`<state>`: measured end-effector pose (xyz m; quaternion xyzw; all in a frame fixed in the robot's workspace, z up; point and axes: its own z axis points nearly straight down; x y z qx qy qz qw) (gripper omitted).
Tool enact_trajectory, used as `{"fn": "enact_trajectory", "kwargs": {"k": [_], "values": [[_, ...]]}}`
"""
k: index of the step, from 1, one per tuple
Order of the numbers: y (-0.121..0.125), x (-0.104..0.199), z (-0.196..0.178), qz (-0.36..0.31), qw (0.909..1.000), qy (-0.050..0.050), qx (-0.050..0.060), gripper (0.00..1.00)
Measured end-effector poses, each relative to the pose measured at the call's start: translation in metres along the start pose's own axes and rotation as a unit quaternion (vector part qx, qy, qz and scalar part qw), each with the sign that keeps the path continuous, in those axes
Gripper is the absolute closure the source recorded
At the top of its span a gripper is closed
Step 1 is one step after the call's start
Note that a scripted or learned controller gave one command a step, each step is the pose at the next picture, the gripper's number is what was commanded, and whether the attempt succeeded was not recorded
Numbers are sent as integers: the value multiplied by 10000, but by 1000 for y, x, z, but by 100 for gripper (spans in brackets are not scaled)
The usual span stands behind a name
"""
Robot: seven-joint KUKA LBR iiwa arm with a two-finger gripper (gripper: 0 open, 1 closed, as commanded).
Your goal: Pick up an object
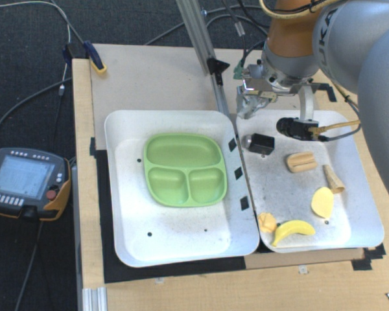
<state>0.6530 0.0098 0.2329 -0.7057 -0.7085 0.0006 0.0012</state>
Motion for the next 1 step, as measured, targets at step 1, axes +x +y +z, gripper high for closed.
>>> {"fn": "enact_trajectory", "kwargs": {"k": [1], "values": [[5, 46, 3, 5, 10000, -2, -18, 100]]}}
